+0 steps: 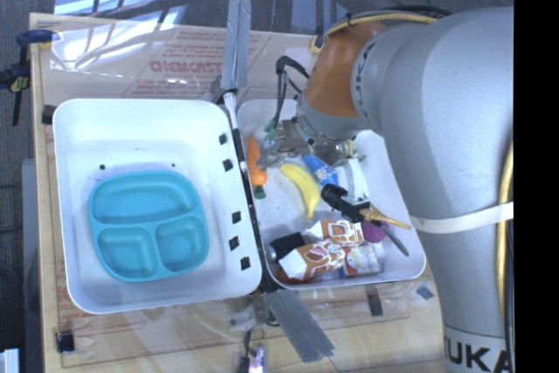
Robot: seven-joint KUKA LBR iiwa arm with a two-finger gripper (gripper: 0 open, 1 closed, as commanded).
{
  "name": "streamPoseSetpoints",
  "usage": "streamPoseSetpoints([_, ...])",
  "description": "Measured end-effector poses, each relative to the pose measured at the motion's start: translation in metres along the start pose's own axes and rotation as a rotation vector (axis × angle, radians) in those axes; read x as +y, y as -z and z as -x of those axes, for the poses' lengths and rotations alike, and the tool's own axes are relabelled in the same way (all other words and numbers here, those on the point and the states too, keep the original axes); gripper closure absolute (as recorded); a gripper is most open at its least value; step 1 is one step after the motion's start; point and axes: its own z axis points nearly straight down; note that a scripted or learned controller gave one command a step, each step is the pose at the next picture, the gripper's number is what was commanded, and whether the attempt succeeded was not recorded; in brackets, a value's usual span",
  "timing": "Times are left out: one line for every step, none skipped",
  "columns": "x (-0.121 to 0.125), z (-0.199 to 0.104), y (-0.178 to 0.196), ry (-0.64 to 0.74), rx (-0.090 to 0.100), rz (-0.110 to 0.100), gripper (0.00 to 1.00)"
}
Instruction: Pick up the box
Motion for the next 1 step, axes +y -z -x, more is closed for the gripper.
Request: streamPoseSetpoints([-0.0345, 0.0016, -0.0104, 0.059, -0.014, 0.026, 1.0])
